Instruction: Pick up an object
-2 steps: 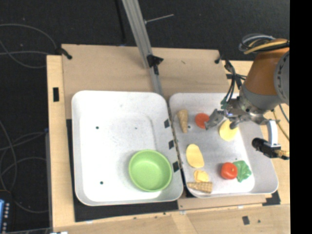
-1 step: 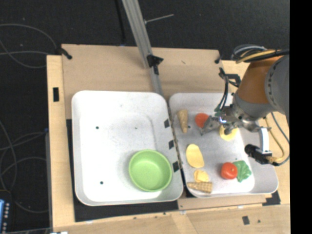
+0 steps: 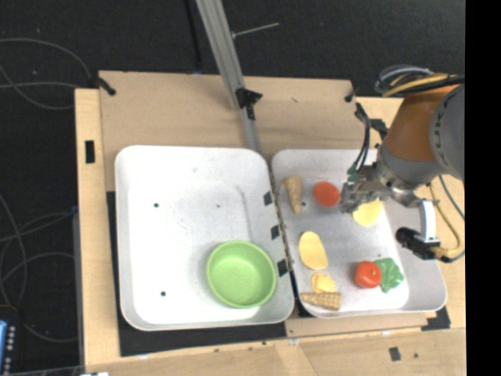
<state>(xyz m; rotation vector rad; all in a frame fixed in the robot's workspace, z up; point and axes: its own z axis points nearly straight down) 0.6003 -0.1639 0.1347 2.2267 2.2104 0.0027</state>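
My gripper (image 3: 354, 197) hangs low over the right bin (image 3: 407, 304), between a small red-orange ball (image 3: 326, 193) on its left and a pale yellow lemon-like piece (image 3: 368, 213) just below and right of it. The fingers point down and their tips are dark and blurred against the bin floor. Nothing shows between them. Further down the bin lie a yellow oval piece (image 3: 313, 250), a red tomato with green leaves (image 3: 370, 274), and a waffle-like wedge (image 3: 323, 293). A tan cone (image 3: 293, 193) lies near the bin's left wall.
The left bin (image 3: 156, 178) holds a green bowl (image 3: 241, 273) at its lower right. A slanted metal pole (image 3: 223, 49) rises behind the bins. The arm's orange band (image 3: 415, 128) looms over the right bin's upper right corner.
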